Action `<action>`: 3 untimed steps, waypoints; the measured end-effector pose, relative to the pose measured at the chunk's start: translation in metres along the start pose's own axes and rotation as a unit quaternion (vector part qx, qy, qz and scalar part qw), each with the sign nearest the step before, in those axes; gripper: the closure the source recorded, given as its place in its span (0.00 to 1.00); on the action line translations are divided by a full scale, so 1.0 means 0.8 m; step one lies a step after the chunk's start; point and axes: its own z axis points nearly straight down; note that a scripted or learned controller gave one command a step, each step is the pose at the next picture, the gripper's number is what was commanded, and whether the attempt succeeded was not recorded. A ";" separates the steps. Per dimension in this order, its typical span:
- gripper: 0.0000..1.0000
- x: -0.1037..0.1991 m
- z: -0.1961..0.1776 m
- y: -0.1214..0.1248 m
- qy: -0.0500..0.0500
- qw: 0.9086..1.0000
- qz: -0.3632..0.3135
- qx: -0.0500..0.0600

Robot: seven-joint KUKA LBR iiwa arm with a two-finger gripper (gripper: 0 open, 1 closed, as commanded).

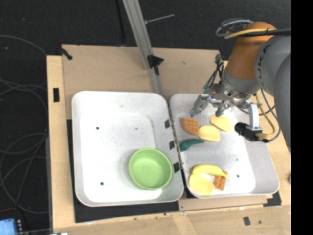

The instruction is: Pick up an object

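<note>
**Arm poised over the right bin**

The gripper is seen low over the far end of the right bin, with its fingers spread and nothing caught between them. Just beside it, two pale yellow pieces are found lying close together, with an orange ridged piece to their left and a teal piece nearer the divider. A yellow and orange cluster is placed at the near end. A green bowl is held in the left bin. Both bins are carried by the desk.
</note>
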 end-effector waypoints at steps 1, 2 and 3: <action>0.00 -0.004 0.077 0.003 0.000 1.000 0.001 -0.004; 1.00 -0.005 0.057 0.005 0.001 1.000 0.002 -0.007; 1.00 -0.002 0.000 0.015 0.001 1.000 -0.002 -0.004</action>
